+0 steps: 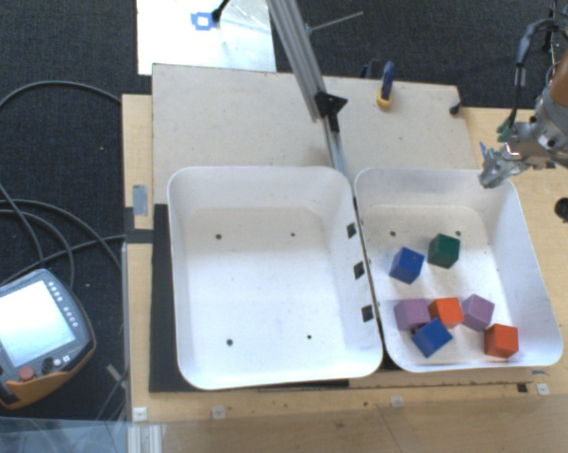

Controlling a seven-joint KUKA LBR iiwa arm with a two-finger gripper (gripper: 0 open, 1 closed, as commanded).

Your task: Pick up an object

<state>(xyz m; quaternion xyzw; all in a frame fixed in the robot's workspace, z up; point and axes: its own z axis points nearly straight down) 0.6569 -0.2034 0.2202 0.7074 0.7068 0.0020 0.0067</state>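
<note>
Blocks point(444, 310) clustered in right bin point(529, 243), end effector point(496, 170) above rim, grip state unclear

A dark, speckled carpet floor point(58, 26) surrounds a light wooden bench point(426, 423). A pale board point(256, 111) lies across the bench top, and a black mat point(161, 347) shows at its left edge. A slanting metal pole point(298, 41) crosses the board from the top. Black cables point(29, 225) loop over the carpet at left, near a handheld control pendant point(29, 333) with a bright screen. A white sheet point(185, 26) with a blue mark lies at the top. Light is even and soft.
</note>
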